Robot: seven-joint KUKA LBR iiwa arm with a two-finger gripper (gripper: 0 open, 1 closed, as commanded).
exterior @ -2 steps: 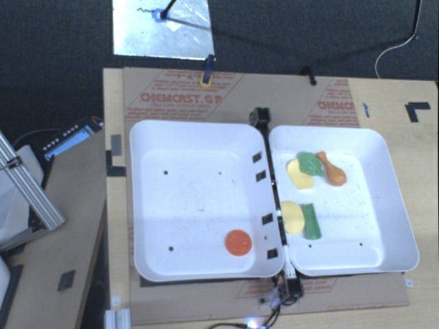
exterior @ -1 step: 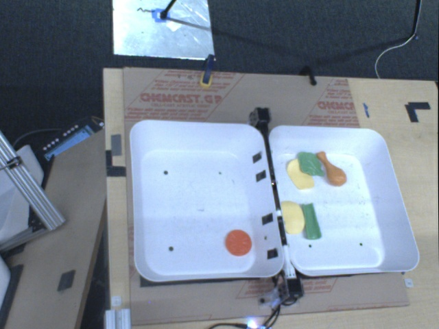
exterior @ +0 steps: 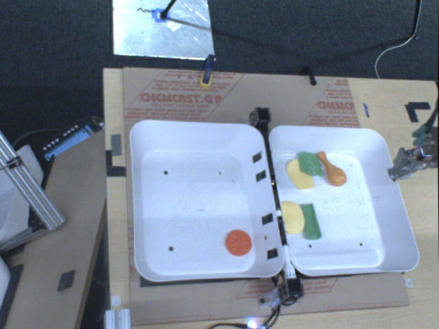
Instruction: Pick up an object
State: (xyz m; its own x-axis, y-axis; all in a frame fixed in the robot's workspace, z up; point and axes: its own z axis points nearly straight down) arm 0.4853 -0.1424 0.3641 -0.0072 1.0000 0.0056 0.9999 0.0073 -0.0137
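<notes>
The right bin (exterior: 384, 204) holds several small objects: a yellow piece (exterior: 299, 175) with a green piece (exterior: 310, 163) against it, an orange drumstick-shaped piece (exterior: 332, 170), and lower down another yellow piece (exterior: 293, 217) beside a green strip (exterior: 311, 221). A round orange disc (exterior: 239, 242) lies near the front of the left bin (exterior: 151, 184). My gripper (exterior: 410, 160) is at the far right edge of the view, just outside the right bin's right rim, well away from every object. Nothing shows between its fingers.
Both bins rest on a cardboard sheet (exterior: 178, 94) on the bench. A black hinge strip (exterior: 271, 197) runs between the bins. A shiny metal plate (exterior: 162, 18) lies beyond the bench at the top left. An aluminium frame (exterior: 27, 190) stands at the left.
</notes>
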